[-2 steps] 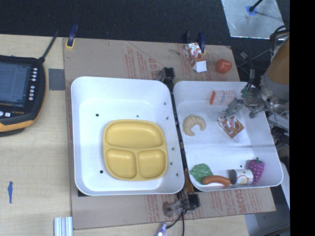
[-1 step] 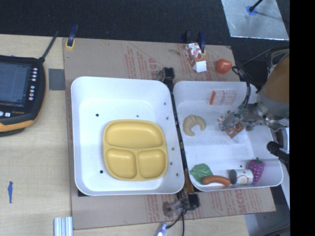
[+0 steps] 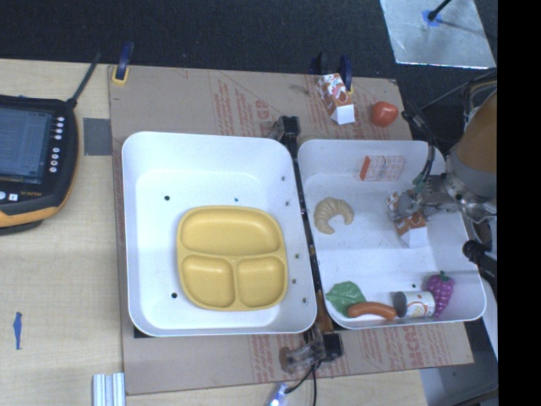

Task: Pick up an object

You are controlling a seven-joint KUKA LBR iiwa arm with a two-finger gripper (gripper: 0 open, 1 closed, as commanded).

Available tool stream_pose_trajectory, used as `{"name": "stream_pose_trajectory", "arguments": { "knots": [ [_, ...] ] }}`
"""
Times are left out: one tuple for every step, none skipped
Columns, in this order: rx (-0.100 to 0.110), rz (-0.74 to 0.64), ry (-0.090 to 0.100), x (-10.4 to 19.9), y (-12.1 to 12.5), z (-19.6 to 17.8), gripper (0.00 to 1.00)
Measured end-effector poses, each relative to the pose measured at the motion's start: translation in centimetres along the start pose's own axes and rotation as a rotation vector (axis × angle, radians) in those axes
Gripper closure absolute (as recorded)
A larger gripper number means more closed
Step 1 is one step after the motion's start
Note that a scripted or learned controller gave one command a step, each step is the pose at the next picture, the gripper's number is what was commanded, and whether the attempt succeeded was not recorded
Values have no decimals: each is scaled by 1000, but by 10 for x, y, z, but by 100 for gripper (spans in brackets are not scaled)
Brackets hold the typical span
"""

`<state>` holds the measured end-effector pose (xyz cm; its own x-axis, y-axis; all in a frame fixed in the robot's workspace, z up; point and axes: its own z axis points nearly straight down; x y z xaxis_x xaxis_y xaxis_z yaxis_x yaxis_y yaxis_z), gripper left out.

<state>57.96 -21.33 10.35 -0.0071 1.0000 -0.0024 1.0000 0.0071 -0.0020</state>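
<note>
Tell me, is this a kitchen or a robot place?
Probably a robot lab: a robot arm reaches over two white bins, toy food like a croissant fills one, and a control tablet sits nearby.

Surface [image 3: 59, 269]: pale wood grain, lower left of frame. Cardboard sheet [image 3: 211, 100]: brown, red print, laid over the surface at centre. Floor [image 3: 211, 15]: dark carpet, along the top. Grey panel [image 3: 435, 19] with blue mark: on the floor, upper right. Handheld control pendant [image 3: 34, 159]: dark screen, orange trim, left edge. Light: even, soft shadows.

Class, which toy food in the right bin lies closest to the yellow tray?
The croissant, by the right bin's left wall; the other foods lie farther from the yellow tray.
</note>
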Motion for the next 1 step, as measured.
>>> {"name": "stream_pose_trajectory", "arguments": {
  "knots": [
    [0,0,4,152,60,-89,100]
  ]
}}
